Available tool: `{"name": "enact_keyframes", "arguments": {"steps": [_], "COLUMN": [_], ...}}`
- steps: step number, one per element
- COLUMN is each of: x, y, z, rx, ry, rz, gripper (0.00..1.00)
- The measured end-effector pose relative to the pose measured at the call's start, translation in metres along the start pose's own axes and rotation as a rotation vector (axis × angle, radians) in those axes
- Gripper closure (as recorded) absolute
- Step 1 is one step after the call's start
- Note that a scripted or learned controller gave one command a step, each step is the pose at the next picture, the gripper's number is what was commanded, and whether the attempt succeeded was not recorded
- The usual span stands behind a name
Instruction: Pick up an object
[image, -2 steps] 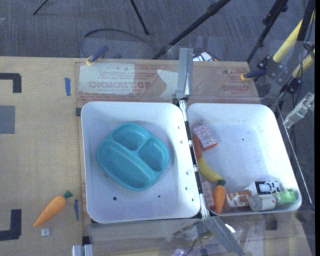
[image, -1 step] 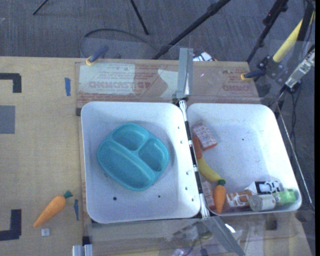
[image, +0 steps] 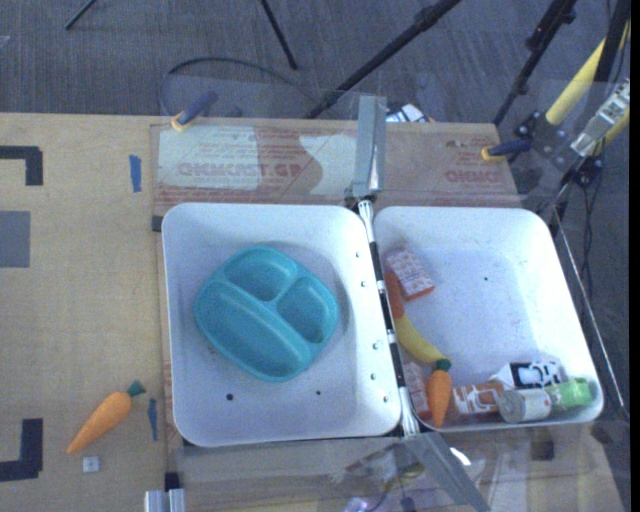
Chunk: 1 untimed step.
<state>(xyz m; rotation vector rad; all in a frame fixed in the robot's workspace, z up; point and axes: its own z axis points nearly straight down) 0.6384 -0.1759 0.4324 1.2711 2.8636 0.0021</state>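
Right bin (image: 500, 240) — banana (image: 418, 343), carrot (image: 438, 392), perhaps cartons; claw's state untellable.

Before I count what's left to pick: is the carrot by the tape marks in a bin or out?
Out. The carrot lies on the bench, left of the left bin and apart from its rim.

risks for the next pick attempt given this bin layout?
1. The banana, carrot, carton and bottle crowd the right bin's front-left corner; a grasp there may hit the wall or snag two items.
2. The teal divided plate in the left bin is broad and flat, likely hard to pinch.
3. A second carrot lies on the bench outside both bins, probably outside the pick area.
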Motion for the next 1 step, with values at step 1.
{"name": "enact_keyframes", "arguments": {"steps": [1], "x": [0.0359], "y": [-0.0353], "z": [0.1222], "rx": [0.002], "ry": [0.003], "rz": [0.001], "gripper": [1.0]}}
